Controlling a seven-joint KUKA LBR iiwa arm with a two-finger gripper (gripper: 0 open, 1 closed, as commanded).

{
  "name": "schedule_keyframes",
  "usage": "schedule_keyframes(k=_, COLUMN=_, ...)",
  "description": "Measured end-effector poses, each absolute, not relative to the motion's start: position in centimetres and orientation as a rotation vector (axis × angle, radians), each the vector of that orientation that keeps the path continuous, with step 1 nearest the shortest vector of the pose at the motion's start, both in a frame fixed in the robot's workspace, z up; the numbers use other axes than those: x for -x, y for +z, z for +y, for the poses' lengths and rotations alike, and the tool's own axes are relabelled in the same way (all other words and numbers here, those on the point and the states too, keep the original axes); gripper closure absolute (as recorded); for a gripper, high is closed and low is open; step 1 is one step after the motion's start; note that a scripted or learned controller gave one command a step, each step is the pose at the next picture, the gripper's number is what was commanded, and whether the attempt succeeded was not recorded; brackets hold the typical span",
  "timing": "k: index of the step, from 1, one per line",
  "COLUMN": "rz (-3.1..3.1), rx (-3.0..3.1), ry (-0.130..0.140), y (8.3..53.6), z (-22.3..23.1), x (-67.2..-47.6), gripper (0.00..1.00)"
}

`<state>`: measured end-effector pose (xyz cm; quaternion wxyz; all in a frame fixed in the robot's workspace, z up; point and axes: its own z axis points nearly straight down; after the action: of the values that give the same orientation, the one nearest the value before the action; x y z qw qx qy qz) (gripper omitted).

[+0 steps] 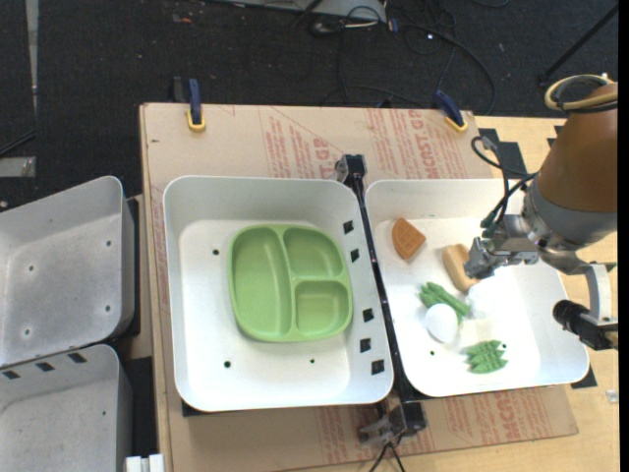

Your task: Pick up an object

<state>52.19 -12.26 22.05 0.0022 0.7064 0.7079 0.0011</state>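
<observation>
Hovering over the right bin [550,362], the gripper [480,261] nears a tan block [455,265]; jaw state cannot be told.

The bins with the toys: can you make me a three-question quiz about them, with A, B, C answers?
1. Where is the green plate?
A. in the left bin
B. in the right bin
C. on the floor

2. What colour is the wedge-shaped toy near the top of the right bin?
A. blue
B. orange
C. purple

3. How does the green plate lie?
A. flipped over
B. standing on its edge
C. flat, hollow side up

Answers:
1 A, the plate sits in the middle of the left bin.
2 B, the wedge is orange-brown against the white floor.
3 C, its three hollow sections face up.

The gripper is over the right bin, next to a tan piece.
</observation>
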Motion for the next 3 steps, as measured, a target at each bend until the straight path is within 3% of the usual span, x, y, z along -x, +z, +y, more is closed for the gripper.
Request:
schedule_keyframes(k=1, rz=2.221, rx=-2.214, ry=0.004, y=27.4, z=-12.3, x=-52.3, gripper=1.00)
schedule_keyframes(k=3, rz=2.226, rx=-2.215, ry=0.002, y=26.0, z=-2.4, x=-56.1, gripper=1.00)
